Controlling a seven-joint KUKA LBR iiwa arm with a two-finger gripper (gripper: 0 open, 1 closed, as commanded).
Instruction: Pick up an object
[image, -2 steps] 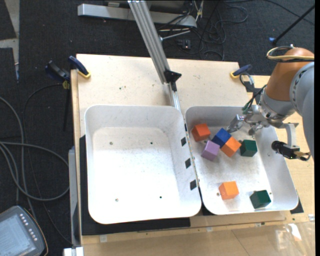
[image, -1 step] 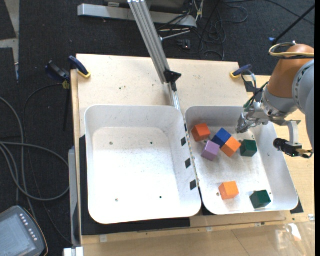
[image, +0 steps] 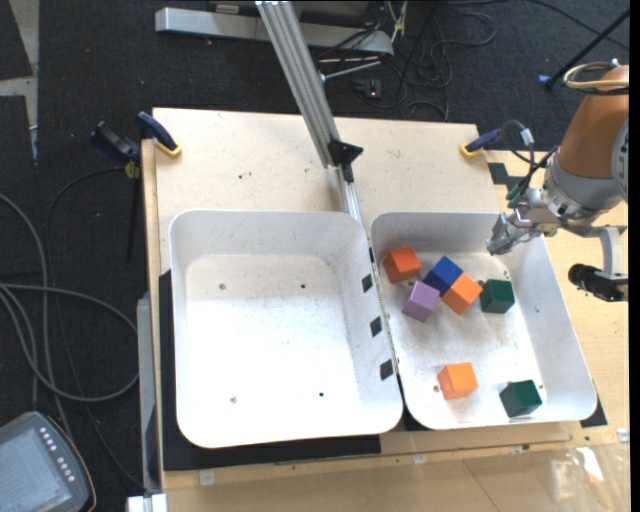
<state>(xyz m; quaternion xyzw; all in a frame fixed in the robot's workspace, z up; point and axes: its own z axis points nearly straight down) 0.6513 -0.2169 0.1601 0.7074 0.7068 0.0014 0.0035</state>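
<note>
The right bin (image: 560, 330) holds several small blocks. An orange block (image: 403, 264), a blue block (image: 444, 272), a purple block (image: 421, 300), a second orange block (image: 463, 293) and a dark green block (image: 496, 296) cluster near its far end. A third orange block (image: 457, 380) and another dark green block (image: 520, 397) lie near its front. My gripper (image: 502, 241) hangs at the bin's far right rim, just above and right of the cluster, with nothing visible in it.
The left bin (image: 265, 325) sits beside the right one. A slanted metal pole (image: 310, 85) comes down to the gap between the bins. Blue-and-yellow clamps (image: 155, 135) (image: 485, 142) grip the board's far corners. Cables lie on the dark floor at left.
</note>
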